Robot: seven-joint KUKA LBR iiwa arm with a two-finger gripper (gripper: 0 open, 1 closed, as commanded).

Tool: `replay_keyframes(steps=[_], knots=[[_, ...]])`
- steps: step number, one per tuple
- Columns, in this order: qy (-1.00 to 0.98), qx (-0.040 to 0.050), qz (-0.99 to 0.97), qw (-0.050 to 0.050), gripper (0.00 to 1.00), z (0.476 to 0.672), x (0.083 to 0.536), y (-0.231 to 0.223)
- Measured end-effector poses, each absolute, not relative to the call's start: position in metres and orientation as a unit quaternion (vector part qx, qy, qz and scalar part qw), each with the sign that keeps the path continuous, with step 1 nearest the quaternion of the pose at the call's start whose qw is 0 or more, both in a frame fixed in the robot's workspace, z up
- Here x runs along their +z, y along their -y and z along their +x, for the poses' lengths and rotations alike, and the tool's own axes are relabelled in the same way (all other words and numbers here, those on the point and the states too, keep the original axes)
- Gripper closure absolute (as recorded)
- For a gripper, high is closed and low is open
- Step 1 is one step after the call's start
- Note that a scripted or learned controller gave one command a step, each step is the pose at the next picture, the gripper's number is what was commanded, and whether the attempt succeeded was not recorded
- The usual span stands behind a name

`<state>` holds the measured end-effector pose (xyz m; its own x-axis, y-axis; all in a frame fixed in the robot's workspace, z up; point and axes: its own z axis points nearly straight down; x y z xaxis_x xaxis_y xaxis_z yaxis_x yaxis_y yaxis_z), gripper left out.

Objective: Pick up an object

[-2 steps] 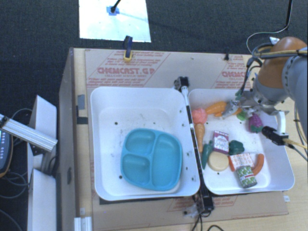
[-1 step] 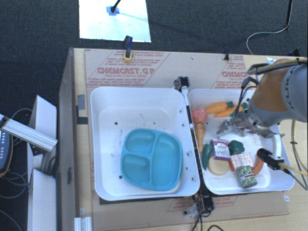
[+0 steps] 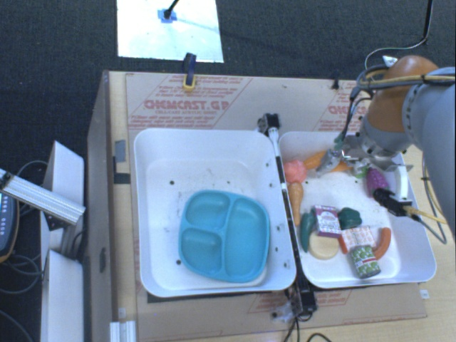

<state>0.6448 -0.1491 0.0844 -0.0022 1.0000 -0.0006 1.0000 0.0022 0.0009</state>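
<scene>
My gripper point(image 3: 333, 159) hangs low over the back of the right bin point(image 3: 420, 266), with the grey arm and its orange band point(image 3: 396, 95) coming in from the right. It is right by an orange toy piece point(image 3: 314, 160) at the bin's back wall; whether they touch is unclear. A pink ball point(image 3: 293, 170) and an orange carrot point(image 3: 296, 194) lie just to its left. A purple eggplant point(image 3: 376, 180) lies to its right. Nearer the front are a maroon box point(image 3: 328, 219), a dark green piece point(image 3: 350, 217), a green pepper point(image 3: 307, 229), a yellow disc point(image 3: 324, 247), a green can point(image 3: 364, 259) and a red sausage point(image 3: 384, 241).
The left bin point(image 3: 153, 191) holds a blue divided plate point(image 3: 224, 236). A ridge point(image 3: 279, 184) separates the two bins. Cables point(image 3: 427, 216) trail from the arm over the right bin's right edge. White equipment point(image 3: 43, 198) stands off the bench at the left.
</scene>
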Motion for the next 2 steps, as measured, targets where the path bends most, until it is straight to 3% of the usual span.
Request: replay_keyframes(steps=[1, 2], knots=[[-0.704, -0.0141, 0.710, -0.014, 0.00, 0.660, 0.080, 0.131], [-0.707, -0.0102, 0.707, -0.016, 0.00, 0.661, 0.079, 0.162]])
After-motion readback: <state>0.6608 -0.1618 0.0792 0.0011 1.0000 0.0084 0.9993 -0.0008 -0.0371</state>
